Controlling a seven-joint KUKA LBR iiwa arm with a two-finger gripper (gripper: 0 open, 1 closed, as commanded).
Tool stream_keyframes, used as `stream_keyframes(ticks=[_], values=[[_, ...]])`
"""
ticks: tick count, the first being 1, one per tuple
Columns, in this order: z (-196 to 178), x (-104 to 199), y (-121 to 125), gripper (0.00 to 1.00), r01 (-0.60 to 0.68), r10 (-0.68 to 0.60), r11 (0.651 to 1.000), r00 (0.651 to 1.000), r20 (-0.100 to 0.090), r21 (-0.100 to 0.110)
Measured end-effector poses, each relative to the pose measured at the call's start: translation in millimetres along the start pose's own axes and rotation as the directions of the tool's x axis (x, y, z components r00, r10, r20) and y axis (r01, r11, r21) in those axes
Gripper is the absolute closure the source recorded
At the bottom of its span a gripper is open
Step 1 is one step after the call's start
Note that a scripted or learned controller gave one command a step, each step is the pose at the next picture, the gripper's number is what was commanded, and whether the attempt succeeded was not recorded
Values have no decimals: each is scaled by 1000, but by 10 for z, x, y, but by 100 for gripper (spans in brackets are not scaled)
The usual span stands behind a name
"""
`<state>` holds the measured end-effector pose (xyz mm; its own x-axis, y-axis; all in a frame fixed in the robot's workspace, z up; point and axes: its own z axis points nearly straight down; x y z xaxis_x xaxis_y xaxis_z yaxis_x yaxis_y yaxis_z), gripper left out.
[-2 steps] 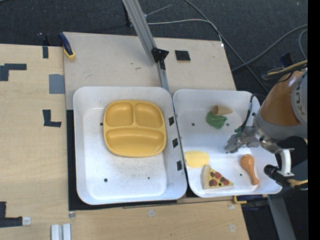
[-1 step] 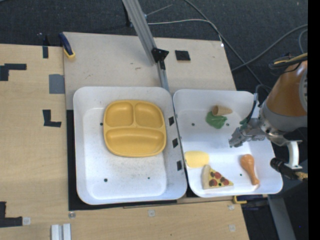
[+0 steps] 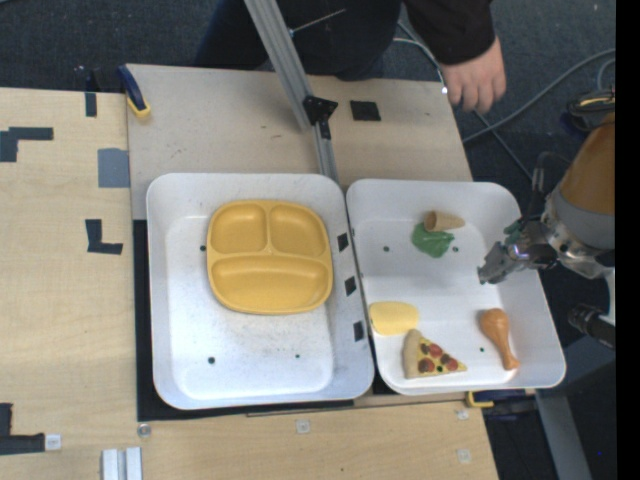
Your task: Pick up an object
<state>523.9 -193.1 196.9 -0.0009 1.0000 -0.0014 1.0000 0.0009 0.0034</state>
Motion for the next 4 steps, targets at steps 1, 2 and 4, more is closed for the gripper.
stream_keyframes(ticks=[1,2,4], values=[[-148,5,5,100,1,-1,1000,1000,-1,3],[-189,532,-96,100,4,-4,1000,1000,-3,5],[-196,1577,-262,100,5,-5,1000,1000,-3,7]])
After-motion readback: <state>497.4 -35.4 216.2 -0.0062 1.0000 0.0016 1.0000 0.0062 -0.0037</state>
